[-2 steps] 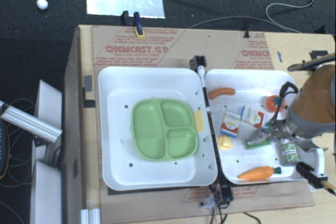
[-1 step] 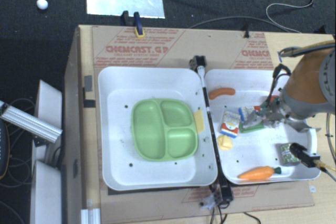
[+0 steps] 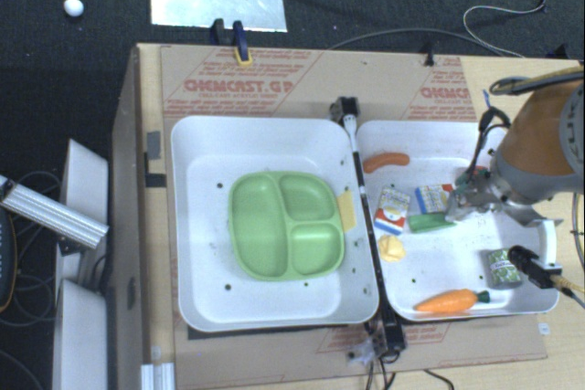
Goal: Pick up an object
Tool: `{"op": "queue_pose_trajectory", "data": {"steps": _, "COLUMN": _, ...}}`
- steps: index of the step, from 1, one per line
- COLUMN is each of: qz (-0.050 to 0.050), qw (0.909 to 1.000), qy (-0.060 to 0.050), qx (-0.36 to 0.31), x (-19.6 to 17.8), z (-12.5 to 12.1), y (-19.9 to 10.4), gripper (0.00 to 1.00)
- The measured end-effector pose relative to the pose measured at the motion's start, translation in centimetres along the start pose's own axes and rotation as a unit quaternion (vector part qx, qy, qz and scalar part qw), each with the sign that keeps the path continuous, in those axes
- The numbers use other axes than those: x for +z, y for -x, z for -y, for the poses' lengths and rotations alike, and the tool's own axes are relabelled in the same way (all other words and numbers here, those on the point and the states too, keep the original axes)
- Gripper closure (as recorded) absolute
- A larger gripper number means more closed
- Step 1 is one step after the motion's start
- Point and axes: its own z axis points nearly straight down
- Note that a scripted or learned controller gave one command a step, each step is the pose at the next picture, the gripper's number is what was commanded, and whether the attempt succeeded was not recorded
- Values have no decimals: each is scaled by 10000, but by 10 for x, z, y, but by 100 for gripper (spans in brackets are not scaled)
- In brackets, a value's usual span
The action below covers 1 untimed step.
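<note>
Red "CHEMCAST GP" print repeats on the brown sheet [image 3: 239, 87] covering the table. Hand [image 3: 454, 207] low in right bin [image 3: 430, 137], at the green block's [image 3: 427, 221] right end; open or closed, can't tell. Nearby small packets [image 3: 393, 201], labels too small to read. Green divided plate [image 3: 284, 225] in left bin [image 3: 203, 160].

Count from my station: two white bins, eight loose items.

I see one green divided plate [image 3: 285, 226] in the left bin [image 3: 196, 196]; the right bin [image 3: 430, 274] holds one sausage [image 3: 386, 162], one carrot [image 3: 447, 301], one green can [image 3: 501, 268], one green bar [image 3: 426, 221], one yellow piece [image 3: 390, 247], two small cartons [image 3: 393, 207].
</note>
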Motion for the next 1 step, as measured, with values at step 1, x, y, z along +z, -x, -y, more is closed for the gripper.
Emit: {"op": "queue_pose_trajectory", "data": {"steps": 1, "qz": -1, "qw": 10000, "qy": -2, "qx": -1, "x": 0, "z": 0, "y": 0, "gripper": 0}}
